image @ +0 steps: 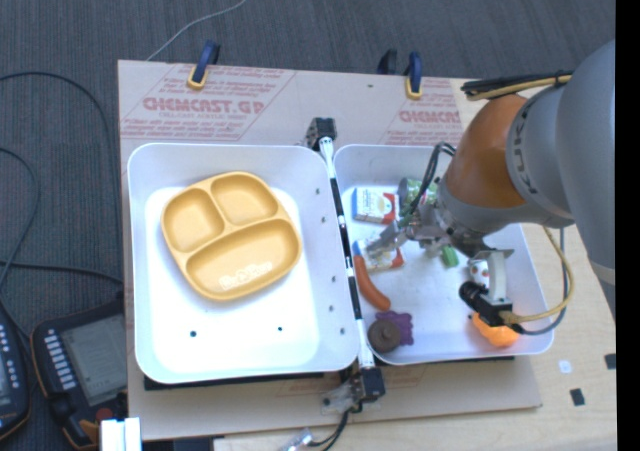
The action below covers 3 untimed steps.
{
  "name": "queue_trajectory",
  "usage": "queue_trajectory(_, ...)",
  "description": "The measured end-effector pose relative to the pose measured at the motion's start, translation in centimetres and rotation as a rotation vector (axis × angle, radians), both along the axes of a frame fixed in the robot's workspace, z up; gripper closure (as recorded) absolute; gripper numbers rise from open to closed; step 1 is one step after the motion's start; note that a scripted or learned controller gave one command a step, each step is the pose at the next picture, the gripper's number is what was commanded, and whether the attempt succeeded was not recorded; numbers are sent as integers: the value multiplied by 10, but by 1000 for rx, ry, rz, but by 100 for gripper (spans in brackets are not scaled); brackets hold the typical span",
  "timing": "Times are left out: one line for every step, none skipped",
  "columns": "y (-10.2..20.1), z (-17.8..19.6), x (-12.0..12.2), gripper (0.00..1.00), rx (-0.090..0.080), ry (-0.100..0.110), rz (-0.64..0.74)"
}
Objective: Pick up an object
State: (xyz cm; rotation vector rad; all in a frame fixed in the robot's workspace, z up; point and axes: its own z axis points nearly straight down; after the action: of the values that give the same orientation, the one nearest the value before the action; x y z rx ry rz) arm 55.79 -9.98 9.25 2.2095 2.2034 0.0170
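— Dark grey carpet all round, and on it a board (180, 104) with two white bins side by side. Count them with me?

— Two bins, yes. Left bin (150, 339) has one thing in it: a yellow tray (232, 233) with three compartments, lying flat near the middle.

— And the right bin (535, 284)?

— Busier. One red-and-white packet (373, 205) near the far-left corner. One long orange piece (371, 286), like a carrot or sausage, beside the divider. One purple toy (398, 323) touching one brown round thing (384, 336) at the near-left corner. One orange thing (496, 330) at the near-right rim. Something green (412, 189) by the arm, maybe two bits; hard to say, it's half hidden.

— Two clamps (204, 63) on the board's far edge, blue with yellow.

— Where's the gripper (392, 242)?

— Low in the right bin, pointing left, just beyond the carrot's far end and just this side of the packet. Something pale and reddish sits at its tips.

— Fingers spread or closed?

— Can't tell from here; it's a grey tangle. I wouldn't swear it grips anything.
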Motion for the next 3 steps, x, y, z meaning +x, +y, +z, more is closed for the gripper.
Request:
queue_trajectory(2, 13, 3, 100, 4, -5, 2)
queue_trajectory(2, 13, 2, 0, 3, -4, 2)
queue_trajectory(4, -1, 33, 0, 9, 14, 4)
